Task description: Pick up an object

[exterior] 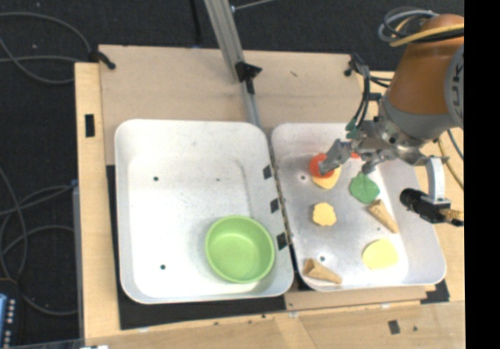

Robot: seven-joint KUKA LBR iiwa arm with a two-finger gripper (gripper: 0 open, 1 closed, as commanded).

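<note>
The arm is seen reaching in from the right edge, its orange band held high above the far right corner of the right bin, with the grey wrist bent down and leftward over that bin's far half. The pincer is lowered close to the bin floor; its two fingers are spread apart, one slanting down toward a red and yellow piece and the other toward a green piece. Nothing is seen pinched between them. The left finger appears to be touching or just over the red and yellow piece, though contact cannot be told for certain.

In the same bin, a small yellow lump is found near the middle, a tan cone just right of the green piece, a flat yellow disc near the front right, and a second tan cone at the front left corner. In the left bin, a green bowl is set upright near the front right corner. Both bins are carried by the worktop.
</note>
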